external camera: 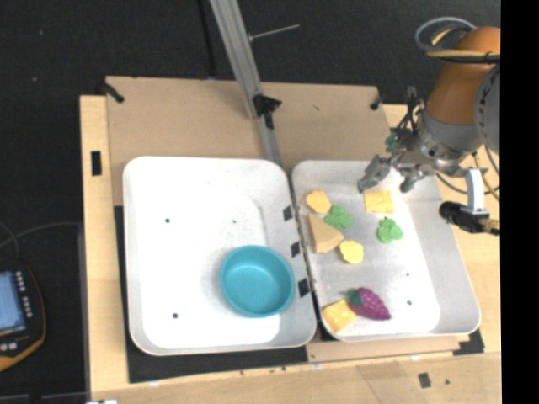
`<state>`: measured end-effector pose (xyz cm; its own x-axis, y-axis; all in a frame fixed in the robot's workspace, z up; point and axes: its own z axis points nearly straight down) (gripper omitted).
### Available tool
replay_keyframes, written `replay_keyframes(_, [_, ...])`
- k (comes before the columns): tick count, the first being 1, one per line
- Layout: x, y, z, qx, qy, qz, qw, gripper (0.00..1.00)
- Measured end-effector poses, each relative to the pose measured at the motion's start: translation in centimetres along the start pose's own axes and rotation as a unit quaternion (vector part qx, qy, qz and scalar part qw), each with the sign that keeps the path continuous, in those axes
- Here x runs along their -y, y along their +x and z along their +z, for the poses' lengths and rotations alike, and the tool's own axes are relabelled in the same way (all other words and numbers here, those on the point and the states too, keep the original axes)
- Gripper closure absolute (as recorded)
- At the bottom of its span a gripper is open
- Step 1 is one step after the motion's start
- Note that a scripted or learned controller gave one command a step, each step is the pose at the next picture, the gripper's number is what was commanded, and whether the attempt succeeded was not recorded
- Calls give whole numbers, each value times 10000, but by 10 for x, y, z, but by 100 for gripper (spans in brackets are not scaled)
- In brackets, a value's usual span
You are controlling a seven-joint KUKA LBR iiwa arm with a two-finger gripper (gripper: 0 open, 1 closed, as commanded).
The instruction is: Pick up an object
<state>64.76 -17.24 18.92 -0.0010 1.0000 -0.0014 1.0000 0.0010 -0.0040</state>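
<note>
My gripper [389, 181] hangs over the back of the right bin [450, 268], its two fingers spread open with nothing between them. Just below it lies a yellow square block [378, 201]. Scattered in the same bin are a small yellow piece [317, 201], a green leafy piece [339, 218], a tan wedge [323, 236], another yellow piece [352, 252], a green piece [389, 231], a purple grape bunch [370, 304] and a yellow block [339, 316] at the front.
A blue bowl [255, 280] sits in the left bin [168, 192], toward its front right. A slanted metal pole [240, 57] rises behind the bins. A handheld controller [17, 305] lies at the far left.
</note>
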Motion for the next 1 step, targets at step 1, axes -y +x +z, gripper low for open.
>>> replay_keyframes(1, [8, 5, 56, -3, -2, 4, 10000, 0])
